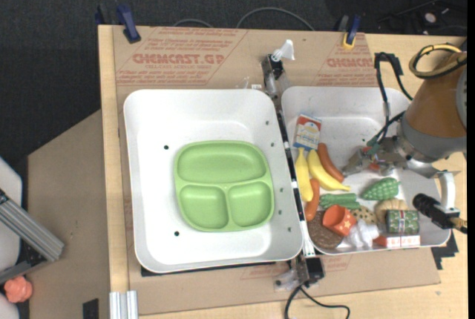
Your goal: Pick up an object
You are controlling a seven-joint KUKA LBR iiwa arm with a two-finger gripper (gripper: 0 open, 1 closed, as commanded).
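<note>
Brown cardboard-covered bench (pixel 185 61), printed with red lettering, set over dark carpet, with blue clamps at its far edge. Two shallow white bins stand side by side on it. Left bin (pixel 148 162): holds one green divided tray (pixel 224 185) with three compartments, lying flat near the middle. Right bin (pixel 334 101): holds a cluster of toy food along its left and near sides. Items: small white and blue carton (pixel 307 132) toward the far left; yellow banana (pixel 323 173) beside a red-orange sausage (pixel 331 163); second yellow piece (pixel 303 175) against the bin's left wall; orange carrot (pixel 313 199) just below; green leafy piece (pixel 380 189) near the centre; red pepper (pixel 336 219) lying on a brown round cookie (pixel 323 233); small labelled can (pixel 401 221) with a red and white packet (pixel 398 241) at the near right corner. Arm (pixel 438 117): grey with an orange band, entering from the right over the right bin. Gripper (pixel 369 158): low over the bin's middle, just right of the sausage and above the green leafy piece; how wide its jaws stand cannot be told, and no item shows within it.
</note>
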